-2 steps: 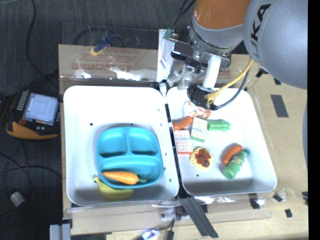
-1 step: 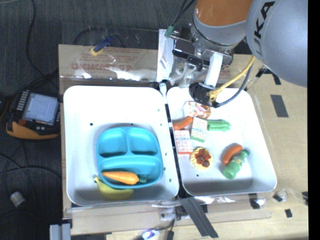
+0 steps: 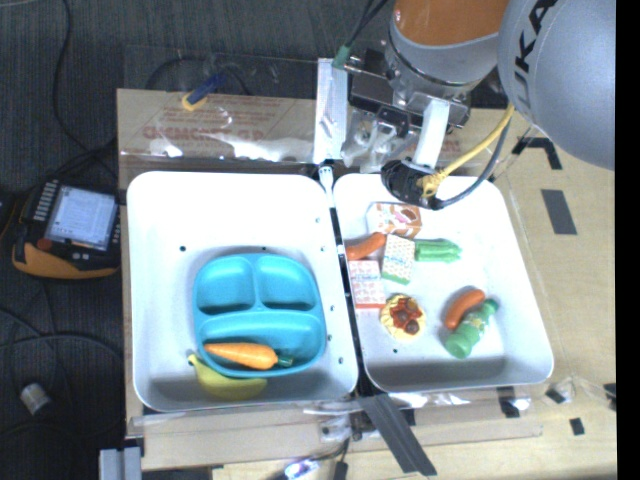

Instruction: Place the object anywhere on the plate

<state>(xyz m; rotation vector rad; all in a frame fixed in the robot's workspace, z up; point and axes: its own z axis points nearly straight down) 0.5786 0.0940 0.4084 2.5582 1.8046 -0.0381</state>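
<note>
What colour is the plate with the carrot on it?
The divided plate is bright blue, seen in the camera view.

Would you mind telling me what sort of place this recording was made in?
Probably a robotics lab test bench: a KUKA arm over two white bins, toy food such as a carrot on a blue plate, loose cables.

A handheld device [image 3: 70,226] with a lit screen lies on the dark floor left of the bench. Behind the bins, a clear plastic sheet [image 3: 225,128] covers cardboard, with a blue-and-yellow clip [image 3: 200,92] on it. Cables [image 3: 40,8] trail across the floor.
</note>
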